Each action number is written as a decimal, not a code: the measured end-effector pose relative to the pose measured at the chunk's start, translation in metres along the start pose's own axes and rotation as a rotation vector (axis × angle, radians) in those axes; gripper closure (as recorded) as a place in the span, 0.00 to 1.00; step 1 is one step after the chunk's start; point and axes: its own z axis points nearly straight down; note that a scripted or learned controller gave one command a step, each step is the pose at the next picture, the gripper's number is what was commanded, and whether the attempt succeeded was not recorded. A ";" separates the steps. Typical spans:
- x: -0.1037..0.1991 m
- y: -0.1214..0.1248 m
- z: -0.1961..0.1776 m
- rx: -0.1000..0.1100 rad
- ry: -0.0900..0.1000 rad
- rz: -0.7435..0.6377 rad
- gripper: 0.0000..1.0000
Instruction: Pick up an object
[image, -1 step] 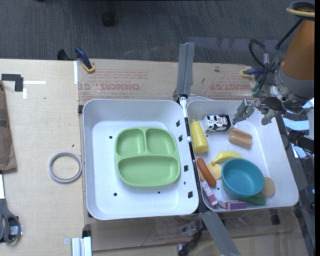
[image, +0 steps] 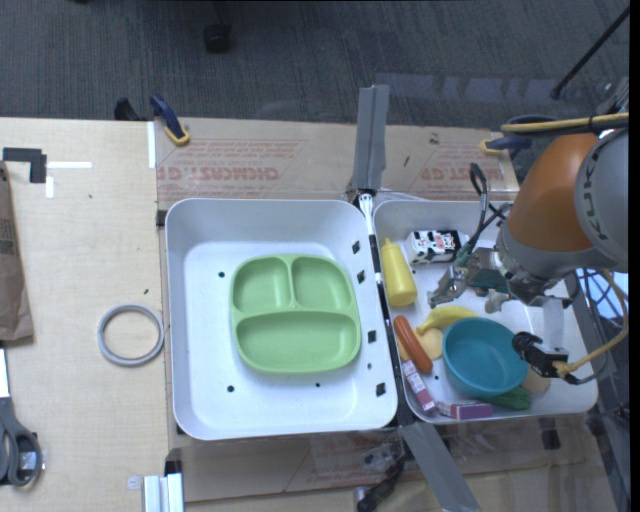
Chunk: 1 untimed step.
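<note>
The right bin (image: 585, 400) holds a yellow bottle (image: 397, 272), a red sausage (image: 412, 343), a banana (image: 446, 318), a blue bowl (image: 484, 356), a small black-and-white item (image: 435, 242) and a pink-and-purple box (image: 462, 408). My gripper (image: 450, 286) hangs low over this bin, just right of the yellow bottle and above the banana. The arm's orange band (image: 555, 195) sits above it and hides part of the bin's right side. A green divided plate (image: 295, 313) lies in the left bin (image: 190, 300).
A ring of tape (image: 131, 333) lies on the bench left of the bins. A blue clamp (image: 170, 118) sits at the back left and scissors (image: 15, 455) at the front left. Cables run along the right bin's far edge.
</note>
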 end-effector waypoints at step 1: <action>0.009 -0.006 0.031 -0.002 0.000 -0.113 0.00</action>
